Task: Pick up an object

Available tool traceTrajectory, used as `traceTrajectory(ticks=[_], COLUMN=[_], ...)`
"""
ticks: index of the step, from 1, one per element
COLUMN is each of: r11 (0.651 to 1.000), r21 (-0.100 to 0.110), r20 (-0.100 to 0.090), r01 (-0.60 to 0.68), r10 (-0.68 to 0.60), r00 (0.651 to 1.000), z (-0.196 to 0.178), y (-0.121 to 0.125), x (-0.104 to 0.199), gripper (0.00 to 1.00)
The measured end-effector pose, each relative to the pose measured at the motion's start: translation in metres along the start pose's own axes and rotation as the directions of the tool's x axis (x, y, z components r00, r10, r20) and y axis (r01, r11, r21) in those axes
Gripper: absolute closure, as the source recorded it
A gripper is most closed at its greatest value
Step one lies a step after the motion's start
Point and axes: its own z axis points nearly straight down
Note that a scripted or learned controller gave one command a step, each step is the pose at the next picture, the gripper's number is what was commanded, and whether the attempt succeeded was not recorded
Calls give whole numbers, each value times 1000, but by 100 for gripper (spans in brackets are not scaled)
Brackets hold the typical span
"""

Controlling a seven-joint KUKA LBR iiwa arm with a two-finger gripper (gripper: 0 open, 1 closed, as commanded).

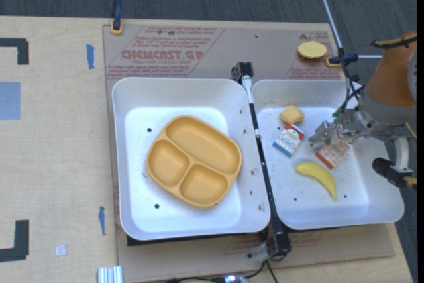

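Note:
The right bin (381,209) holds a yellow banana (317,177), a small blue and white carton (288,140), a tan bun-like piece (291,114) and a red and white packet (333,153). My gripper (329,134) reaches in from the right, low over the packet's upper left edge and just right of the carton. It hides part of the packet. Whether it touches the packet I cannot tell.
The left bin (129,142) holds a yellow three-part plate (193,160). A round yellow piece (312,50) lies on the brown board behind the right bin. A black divider bar (258,149) runs between the bins. The arm's cables hang over the right bin's right wall.

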Motion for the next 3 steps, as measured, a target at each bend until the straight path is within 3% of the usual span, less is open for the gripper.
traceTrajectory(ticks=[1, 2, 3], r11=[1000, 1000, 1000], r21=[4, 8, 8], r20=[-3, -4, -4], r01=[0, 0, 0], r10=[0, 0, 0], r00=[1000, 1000, 1000], z=[-83, -106, -122], y=[-37, -65, -97], x=[60, 129, 177], gripper=[100, 100, 100])
